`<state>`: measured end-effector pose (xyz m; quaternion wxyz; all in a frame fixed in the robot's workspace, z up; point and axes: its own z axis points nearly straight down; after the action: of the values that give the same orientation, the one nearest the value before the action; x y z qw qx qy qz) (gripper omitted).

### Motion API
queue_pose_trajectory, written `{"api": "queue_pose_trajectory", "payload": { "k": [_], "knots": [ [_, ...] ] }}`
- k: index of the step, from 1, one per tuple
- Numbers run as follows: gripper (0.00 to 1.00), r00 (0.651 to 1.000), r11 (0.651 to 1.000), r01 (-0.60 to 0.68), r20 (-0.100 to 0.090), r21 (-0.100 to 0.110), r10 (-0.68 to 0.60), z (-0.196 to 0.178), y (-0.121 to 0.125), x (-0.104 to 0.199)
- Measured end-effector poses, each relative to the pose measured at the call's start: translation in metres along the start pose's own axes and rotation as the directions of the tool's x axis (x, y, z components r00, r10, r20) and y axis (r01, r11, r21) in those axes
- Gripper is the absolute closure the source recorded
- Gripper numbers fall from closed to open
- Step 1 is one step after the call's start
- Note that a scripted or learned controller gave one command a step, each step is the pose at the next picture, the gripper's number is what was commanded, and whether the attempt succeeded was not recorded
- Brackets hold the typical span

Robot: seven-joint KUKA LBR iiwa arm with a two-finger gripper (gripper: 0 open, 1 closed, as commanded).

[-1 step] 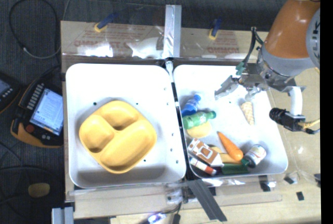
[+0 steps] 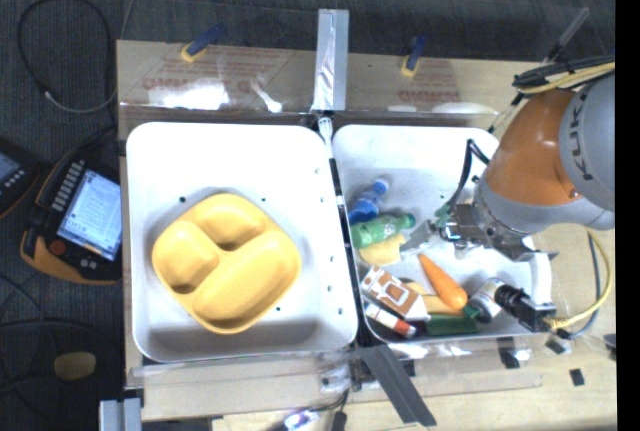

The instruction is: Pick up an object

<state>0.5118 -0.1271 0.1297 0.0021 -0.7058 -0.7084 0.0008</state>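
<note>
The pincer (image 2: 452, 224) is hanging low in the right bin (image 2: 420, 154), just above the carrot (image 2: 443, 282) lying among the toys, so nothing is looking lifted, and I cannot tell its opening.

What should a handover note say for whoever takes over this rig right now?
Tool: low in the right white bin, above the toys; the view does not settle its grip state, and nothing is visibly held.
Things: orange plastic carrot, green plastic bottle, blue plastic piece and small orange-and-white box lie clustered toward the right bin's front and left wall. Yellow divided plastic plate sits in the left white bin.
Done: arm is down over the pile.
Left: grasp one object and lift it clear.
</note>
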Motion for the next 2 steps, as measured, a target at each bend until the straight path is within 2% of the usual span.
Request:
{"api": "queue_pose_trajectory", "payload": {
  "k": [1, 2],
  "knots": [
    [0.0, 0.999, 0.999, -0.043, 0.001, -0.017, 0.043, 0.039, -0.0186, -0.0118],
    [1.0, 0.999, 0.999, -0.042, 0.0, -0.019, 0.042, 0.0295, -0.0172, -0.011]
  ]
}}
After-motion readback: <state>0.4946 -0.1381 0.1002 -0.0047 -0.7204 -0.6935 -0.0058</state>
